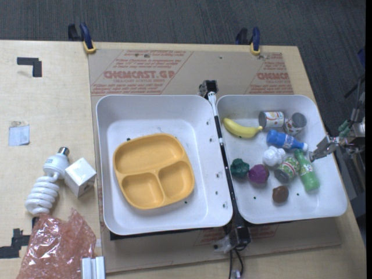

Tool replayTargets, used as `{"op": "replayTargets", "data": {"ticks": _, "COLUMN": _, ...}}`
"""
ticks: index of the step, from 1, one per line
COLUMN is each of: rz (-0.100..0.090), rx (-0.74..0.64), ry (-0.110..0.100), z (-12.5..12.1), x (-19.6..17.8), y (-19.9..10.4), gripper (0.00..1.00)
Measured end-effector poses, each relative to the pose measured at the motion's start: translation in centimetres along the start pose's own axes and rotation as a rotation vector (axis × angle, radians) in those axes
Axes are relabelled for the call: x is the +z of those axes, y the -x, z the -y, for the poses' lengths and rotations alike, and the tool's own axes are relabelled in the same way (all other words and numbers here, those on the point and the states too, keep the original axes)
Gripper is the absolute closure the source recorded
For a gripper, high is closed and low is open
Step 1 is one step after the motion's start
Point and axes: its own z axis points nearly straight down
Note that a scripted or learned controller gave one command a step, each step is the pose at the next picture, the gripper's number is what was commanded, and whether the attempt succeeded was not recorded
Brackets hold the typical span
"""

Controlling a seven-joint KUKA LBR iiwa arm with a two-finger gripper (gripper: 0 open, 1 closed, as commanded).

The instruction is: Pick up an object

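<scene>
Basically, two white bins sat side by side on the bench. The left bin [104, 156] carried a yellow divided tray [153, 170]. The right bin [325, 202] held the pickable clutter: a banana [241, 128] toward the far left, a small can [271, 119] lying on its side at the far end, a blue bottle [285, 140], a white crumpled object [273, 156], a green bottle [307, 172], a dark green object [239, 168], a purple ball [258, 174] just beside it, and a brown ball [280, 194] nearest. The gripper [321, 151] came in at the right bin's right rim, near the green bottle; claw state: couldn't tell, nothing visibly between it. A light bulb [46, 183] and small white box [80, 175] lay left of the bins.
</scene>
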Motion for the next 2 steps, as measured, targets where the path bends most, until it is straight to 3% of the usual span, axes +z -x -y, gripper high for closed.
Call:
{"op": "replayTargets", "data": {"ticks": 1, "rz": -0.003, "rx": 0.002, "ry": -0.001, "z": 1.55, "x": 13.09, "y": 1.55, "gripper": 0.00}}
{"op": "replayTargets", "data": {"ticks": 2, "rz": -0.003, "rx": 0.003, "ry": -0.001, "z": 1.46, "x": 12.29, "y": 1.66, "gripper": 1.00}}
